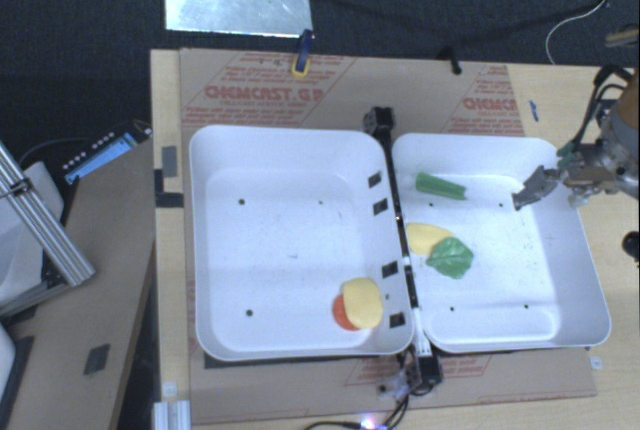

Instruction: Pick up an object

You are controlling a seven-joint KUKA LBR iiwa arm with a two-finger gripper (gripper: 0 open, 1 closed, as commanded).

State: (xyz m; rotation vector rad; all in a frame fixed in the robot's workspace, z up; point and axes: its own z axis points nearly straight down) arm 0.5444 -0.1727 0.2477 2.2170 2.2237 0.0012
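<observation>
Camera view: tool [528,194] right of green stick [441,186] (apart).

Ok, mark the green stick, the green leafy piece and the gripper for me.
green stick [441,185]: camera view, middle of its length, in the right bin.
green leafy piece [451,257]: camera view, centre of its top, beside the yellow piece.
gripper [526,195]: camera view, at its fingertips, over the right bin.
</observation>
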